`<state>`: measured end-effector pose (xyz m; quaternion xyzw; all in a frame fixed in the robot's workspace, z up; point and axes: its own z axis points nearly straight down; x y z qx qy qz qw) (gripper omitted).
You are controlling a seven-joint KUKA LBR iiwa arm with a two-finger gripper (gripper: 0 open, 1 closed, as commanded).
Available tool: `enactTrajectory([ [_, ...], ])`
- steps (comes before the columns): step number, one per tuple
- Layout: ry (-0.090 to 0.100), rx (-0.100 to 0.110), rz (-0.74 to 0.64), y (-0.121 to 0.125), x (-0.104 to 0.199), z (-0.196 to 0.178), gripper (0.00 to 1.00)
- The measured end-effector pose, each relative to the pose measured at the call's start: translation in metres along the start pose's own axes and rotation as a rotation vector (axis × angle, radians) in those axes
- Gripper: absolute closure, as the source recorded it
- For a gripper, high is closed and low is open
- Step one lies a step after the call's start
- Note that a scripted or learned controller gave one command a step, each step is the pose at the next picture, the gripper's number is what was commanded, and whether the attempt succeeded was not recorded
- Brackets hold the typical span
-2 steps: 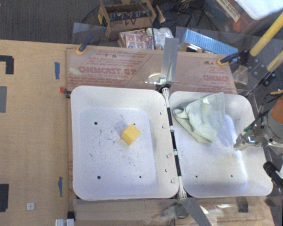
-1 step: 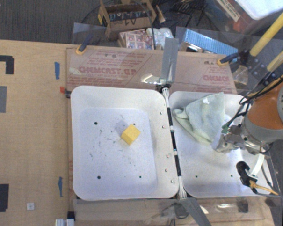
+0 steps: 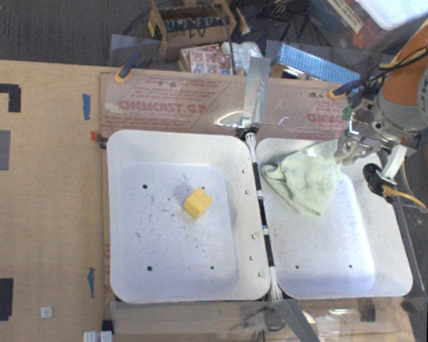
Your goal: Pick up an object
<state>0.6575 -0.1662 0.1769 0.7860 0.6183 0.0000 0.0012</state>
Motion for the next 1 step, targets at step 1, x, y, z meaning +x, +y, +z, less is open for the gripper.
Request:
enactTrajectory([
  [1, 0.001, 0.001, -0.198, 0.0167, -0.0303, 0.081, 1.0],
])
